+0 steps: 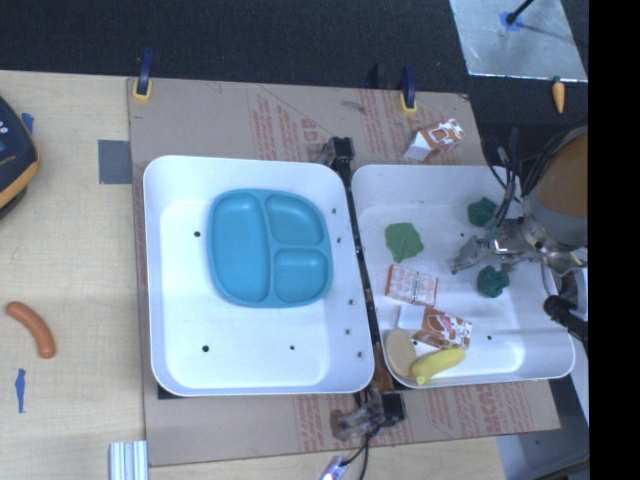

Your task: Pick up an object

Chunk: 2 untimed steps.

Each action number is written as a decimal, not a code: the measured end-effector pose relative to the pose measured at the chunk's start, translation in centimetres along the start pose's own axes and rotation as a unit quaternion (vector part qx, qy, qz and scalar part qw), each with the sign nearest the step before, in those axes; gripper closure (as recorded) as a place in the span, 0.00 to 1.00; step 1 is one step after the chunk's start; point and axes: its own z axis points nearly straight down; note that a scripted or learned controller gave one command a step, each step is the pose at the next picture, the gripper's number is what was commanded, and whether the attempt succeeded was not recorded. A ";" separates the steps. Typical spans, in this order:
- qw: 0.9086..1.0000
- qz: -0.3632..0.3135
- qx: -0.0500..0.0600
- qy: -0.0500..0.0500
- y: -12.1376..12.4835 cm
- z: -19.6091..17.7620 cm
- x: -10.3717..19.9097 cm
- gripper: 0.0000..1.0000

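Lying in the right bin's (560, 366) near corner, the banana (437, 364) ran its long axis left to right, right tip tilted slightly up (beside a snack packet (441, 326)). Farther up, the gripper (478, 254) hung open, holding nothing.

Arm (562, 183) cut off at right edge; black-yellow device (14, 158) cut by left edge; carton (411, 285) print too small to read.
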 end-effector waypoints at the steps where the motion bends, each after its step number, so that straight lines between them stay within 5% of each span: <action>1: 1.000 0.002 -0.003 0.000 6.5 -4.1 -0.1 0.00; 2: 1.000 0.001 -0.002 0.000 8.8 -0.3 -0.1 0.00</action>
